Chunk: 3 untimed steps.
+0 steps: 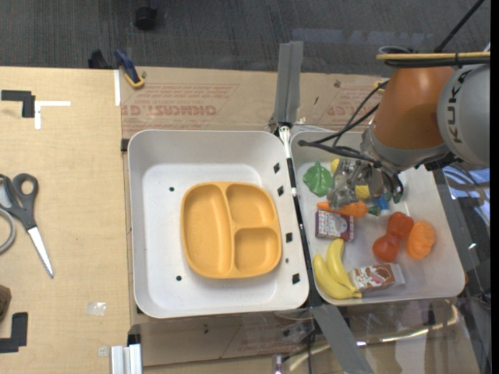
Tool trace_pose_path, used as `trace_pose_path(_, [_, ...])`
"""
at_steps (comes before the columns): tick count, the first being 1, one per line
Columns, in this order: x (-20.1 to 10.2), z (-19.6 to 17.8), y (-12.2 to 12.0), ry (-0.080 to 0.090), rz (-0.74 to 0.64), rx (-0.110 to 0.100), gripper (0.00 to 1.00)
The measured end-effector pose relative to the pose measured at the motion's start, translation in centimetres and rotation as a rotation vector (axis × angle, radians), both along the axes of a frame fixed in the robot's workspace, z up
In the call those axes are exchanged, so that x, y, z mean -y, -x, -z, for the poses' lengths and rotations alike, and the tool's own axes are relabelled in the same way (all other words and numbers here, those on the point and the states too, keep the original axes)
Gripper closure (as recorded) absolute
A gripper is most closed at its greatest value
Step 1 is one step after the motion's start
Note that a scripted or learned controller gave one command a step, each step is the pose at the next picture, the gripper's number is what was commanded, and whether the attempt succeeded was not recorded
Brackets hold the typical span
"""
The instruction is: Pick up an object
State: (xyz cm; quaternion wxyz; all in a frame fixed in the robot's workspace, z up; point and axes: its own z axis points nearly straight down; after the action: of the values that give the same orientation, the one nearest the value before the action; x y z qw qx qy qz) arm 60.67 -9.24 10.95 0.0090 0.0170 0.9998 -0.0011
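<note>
Tool [360, 189] low in the right bin [444, 283], down among the clutter at the bin's ten-to-eleven o'clock area. Cannot tell from this slant how the tool stands, wide or narrow, nor whether anything is caught in it. Nothing seen lifted clear, so pick judged not yet done; grasp stage at best, lift wholly left to do.

Candidate things all in the right bin. Green leafy piece [317, 179] at nine o'clock of the tool, just beside it. Small orange carrot-like piece [348, 208] at six o'clock, touching or nearly so; cannot tell which. Purple packet [331, 224] further toward seven o'clock. Red tomato-like pieces [394, 236] and orange fruit [421, 240] at four to five o'clock, near. Bananas [334, 269] and a brown snack packet [377, 276] at the bin's six o'clock edge, well apart from the tool.

Left bin [148, 232] carries a yellow divided plate [231, 229], untouched.

Edges and room: divider wall between bins close at nine o'clock of the tool, back rim close at twelve. Tight pocket, things crowding on three sides. Open white floor mainly toward three o'clock of the right bin and straight up; vertical withdrawal judged the cleanest route. Scissors [30, 220] far off on the tabletop [62, 302], no concern.
</note>
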Motion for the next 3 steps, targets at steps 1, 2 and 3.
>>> trace_pose_path(1, [8.0, -21.4, -1.2, -0.001, -0.023, -0.012, 1.00])
trace_pose_path(2, [8.0, -21.3, -1.2, -0.001, -0.023, -0.014, 0.00])
trace_pose_path(3, [7.7, -3.9, -2.4, -0.005, 0.281, -0.014, 0.00])
